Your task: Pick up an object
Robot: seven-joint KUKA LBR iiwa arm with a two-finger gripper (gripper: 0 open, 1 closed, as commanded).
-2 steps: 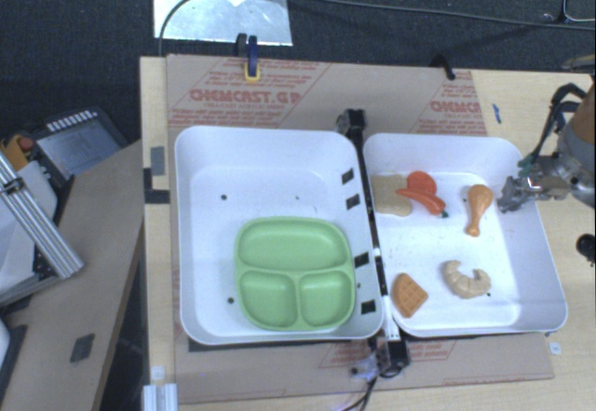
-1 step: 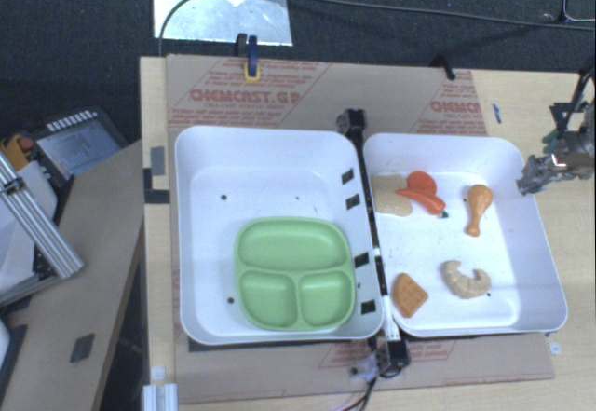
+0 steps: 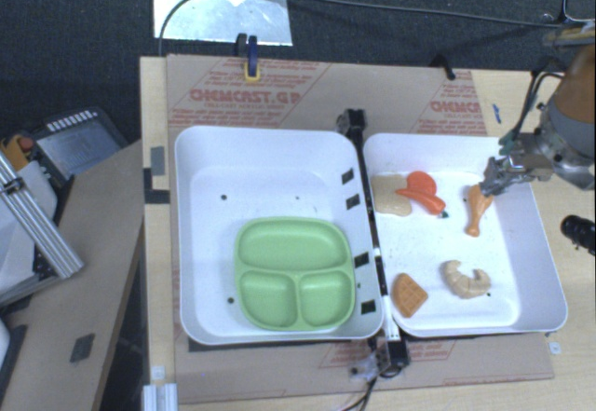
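Drumstick-shaped toy food (image 3: 477, 208) is lying in the right bin (image 3: 549, 279), near its far right side — a pale orange piece, narrow at the lower end and wider at the top, tilted slightly from upright in the camera view. Its upper end is sitting right at the tip of the gripper (image 3: 495, 178), which is reaching in from the right; whether the two are touching is hard to make out, and how far the gripper is open cannot be told, since its tip is reading as a dark, blurred cluster. Most of the arm is being cut off by the picture's right side.

Other pieces are sharing the same bin: a red-orange pepper-like piece (image 3: 424, 191) overlapping a pale cream piece (image 3: 391, 198) near the divider, a curled beige piece (image 3: 466, 280) toward the near side, and a small orange wedge (image 3: 408, 294) at the near left corner. In the left bin (image 3: 200, 213), a green divided plate (image 3: 294, 271) is resting — three compartments, near the front wall.
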